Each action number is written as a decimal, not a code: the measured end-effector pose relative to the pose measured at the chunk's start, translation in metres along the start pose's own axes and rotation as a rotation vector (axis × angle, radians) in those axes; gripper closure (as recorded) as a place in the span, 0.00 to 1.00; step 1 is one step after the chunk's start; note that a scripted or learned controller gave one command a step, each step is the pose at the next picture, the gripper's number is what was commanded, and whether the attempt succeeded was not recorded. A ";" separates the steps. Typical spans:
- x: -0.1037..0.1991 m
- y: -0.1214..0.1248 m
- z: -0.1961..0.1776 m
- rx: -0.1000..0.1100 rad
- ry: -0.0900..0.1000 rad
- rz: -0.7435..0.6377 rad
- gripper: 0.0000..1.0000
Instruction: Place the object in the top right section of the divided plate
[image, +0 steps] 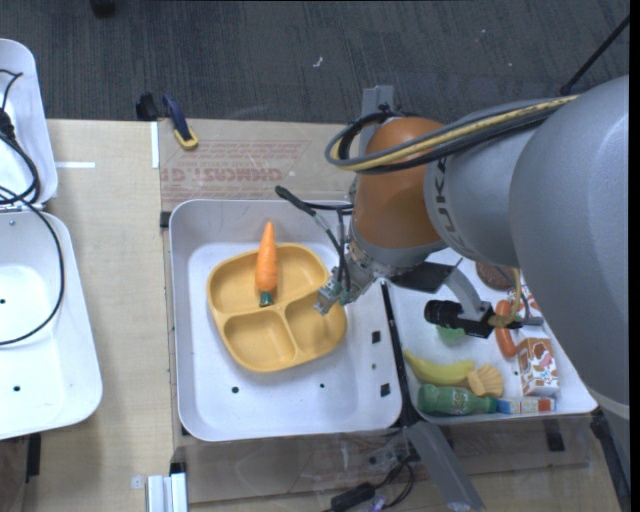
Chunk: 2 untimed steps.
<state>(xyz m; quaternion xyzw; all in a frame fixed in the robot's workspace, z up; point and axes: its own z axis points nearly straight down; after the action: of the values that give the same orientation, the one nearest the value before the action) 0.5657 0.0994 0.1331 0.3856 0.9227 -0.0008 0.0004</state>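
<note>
Carrot (266, 258) — an orange toy with a green stem end — lies lengthwise in the large upper section of the yellow divided plate (250, 340), its tip reaching past the plate's far rim and its stem end at the ridge between sections. The plate rests in the left white bin (200, 390). The gripper (330, 298) hangs at the plate's right edge, apart from the carrot; whether its fingers are spread or closed cannot be told, and nothing is seen between them. The grey arm (540, 190) with its orange band (395, 190) enters from the right. The right white bin (560, 412) holds a banana (438, 369), a green bottle (455, 401) and a small carton (538, 365) — all lying near its front
</note>
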 end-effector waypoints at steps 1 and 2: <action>0.000 0.000 0.000 0.000 0.000 0.000 0.00; 0.023 -0.025 0.027 -0.031 -0.028 -0.022 0.00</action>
<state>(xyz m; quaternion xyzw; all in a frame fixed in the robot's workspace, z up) 0.5319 0.0986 0.1057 0.3755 0.9266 0.0080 0.0195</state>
